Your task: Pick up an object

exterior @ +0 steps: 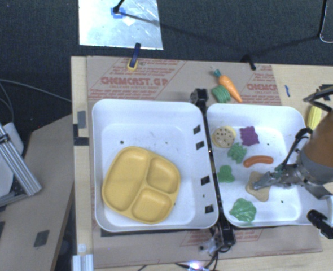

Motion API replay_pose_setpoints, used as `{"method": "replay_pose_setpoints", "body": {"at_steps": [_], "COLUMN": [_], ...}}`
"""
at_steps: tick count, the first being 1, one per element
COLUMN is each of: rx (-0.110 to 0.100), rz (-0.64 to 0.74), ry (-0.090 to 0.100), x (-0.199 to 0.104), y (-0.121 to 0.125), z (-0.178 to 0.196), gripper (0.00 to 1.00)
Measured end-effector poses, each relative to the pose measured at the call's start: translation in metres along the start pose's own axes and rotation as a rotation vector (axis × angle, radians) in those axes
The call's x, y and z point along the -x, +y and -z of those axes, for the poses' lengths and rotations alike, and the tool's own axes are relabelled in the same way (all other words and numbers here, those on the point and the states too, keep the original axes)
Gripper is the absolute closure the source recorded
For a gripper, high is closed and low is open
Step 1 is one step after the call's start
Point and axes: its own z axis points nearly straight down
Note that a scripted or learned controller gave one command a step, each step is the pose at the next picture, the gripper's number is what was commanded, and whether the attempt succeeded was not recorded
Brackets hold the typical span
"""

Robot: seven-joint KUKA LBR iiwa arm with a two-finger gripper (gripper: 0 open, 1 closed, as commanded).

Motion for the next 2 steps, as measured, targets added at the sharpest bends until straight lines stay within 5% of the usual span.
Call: {"method": "replay_pose_setpoints", "body": {"at_steps": [1, 2], "rx": [-0.002, 0.0], "rz": [0.009, 0.01], "ry": [0.0, 0.0], "x": [0.024, -0.06], "y": [0.037, 0.004], "z": [0.0, 0.0], "gripper": [0.0, 0.0]}}
